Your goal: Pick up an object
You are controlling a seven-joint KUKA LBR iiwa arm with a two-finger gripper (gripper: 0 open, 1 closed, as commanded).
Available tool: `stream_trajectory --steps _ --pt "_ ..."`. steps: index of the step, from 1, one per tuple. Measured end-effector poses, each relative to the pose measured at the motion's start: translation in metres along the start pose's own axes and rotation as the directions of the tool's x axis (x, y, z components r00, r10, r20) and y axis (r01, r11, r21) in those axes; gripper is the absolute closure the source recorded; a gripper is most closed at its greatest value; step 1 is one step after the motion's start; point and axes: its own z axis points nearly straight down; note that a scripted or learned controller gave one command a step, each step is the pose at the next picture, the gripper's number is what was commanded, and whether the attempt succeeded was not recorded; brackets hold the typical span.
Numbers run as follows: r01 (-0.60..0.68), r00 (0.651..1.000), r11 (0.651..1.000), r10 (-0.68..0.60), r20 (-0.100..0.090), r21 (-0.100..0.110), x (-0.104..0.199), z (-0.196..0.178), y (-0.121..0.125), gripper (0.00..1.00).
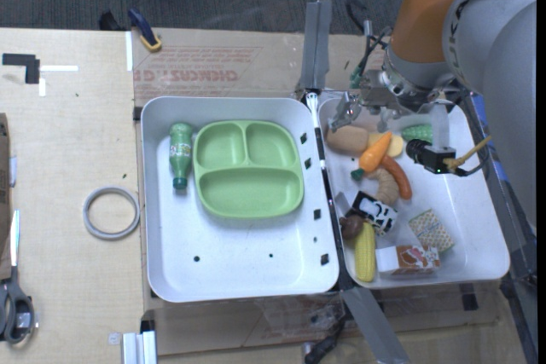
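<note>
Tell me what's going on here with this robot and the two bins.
The arm reaches in over the far end of the right bin, which holds a pile of toy food: a carrot, a potato, a sausage, a corn cob and some small packets. The gripper hangs close above the potato with nothing visibly held. The left bin holds a green tray with a green bottle lying beside it.
</note>
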Motion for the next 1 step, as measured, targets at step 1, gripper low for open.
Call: stream_trajectory --steps 1 --pt "0.107 0.994 0.994 -0.107 0.004 -0.013 -0.0723 0.0927 -0.0346 0.0"
